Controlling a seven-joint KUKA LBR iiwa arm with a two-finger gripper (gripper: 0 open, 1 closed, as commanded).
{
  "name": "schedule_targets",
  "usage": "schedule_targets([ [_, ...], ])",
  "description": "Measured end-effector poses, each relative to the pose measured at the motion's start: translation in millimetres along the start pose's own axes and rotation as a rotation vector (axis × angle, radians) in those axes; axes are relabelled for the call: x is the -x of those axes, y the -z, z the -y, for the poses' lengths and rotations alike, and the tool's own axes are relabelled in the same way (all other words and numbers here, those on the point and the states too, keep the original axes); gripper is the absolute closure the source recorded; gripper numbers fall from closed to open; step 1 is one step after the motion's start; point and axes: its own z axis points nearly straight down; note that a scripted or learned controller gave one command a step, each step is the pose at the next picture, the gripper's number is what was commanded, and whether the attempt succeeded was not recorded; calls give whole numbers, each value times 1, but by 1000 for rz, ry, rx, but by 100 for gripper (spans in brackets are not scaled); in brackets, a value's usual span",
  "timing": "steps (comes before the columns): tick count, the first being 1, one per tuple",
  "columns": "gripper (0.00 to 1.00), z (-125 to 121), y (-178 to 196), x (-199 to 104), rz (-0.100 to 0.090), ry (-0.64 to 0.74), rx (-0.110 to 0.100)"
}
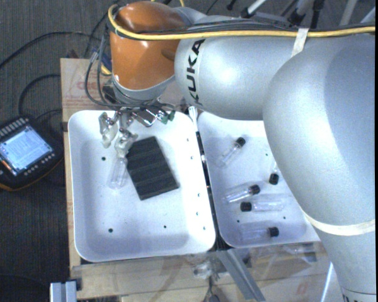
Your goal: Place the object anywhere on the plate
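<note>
In the camera view, two shallow white plastic bins are seen side by side on a wooden bench (72, 80). The left bin (88, 225) is occupied by a dark, ribbed rectangular plate (151, 167), which is laid flat and turned at an angle. A clear plastic vial (118, 172) is seen just beside the plate's left edge, standing or tilted below the gripper. The two-finger gripper (113, 134) of the grey arm (258, 74) with its orange band (142, 43) is positioned over the upper part of the left bin, its pale fingers (105, 129) pointed downward and spread slightly apart. The top of the vial appears to be met by the lower finger, but whether it is actually clamped cannot be told. In the right bin (223, 231), several clear vials with black caps (242, 194) are scattered on the floor. A handheld control pendant with a lit screen (20, 151) is seen on the dark floor left of the bench.
</note>
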Motion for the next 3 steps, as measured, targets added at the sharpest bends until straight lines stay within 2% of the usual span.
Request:
schedule_targets([
  [1,100,13,61,12,2,196,0],
  [2,100,-23,68,-23,-1,282,0],
  [3,100,-5,57,-15,1,720,3],
])
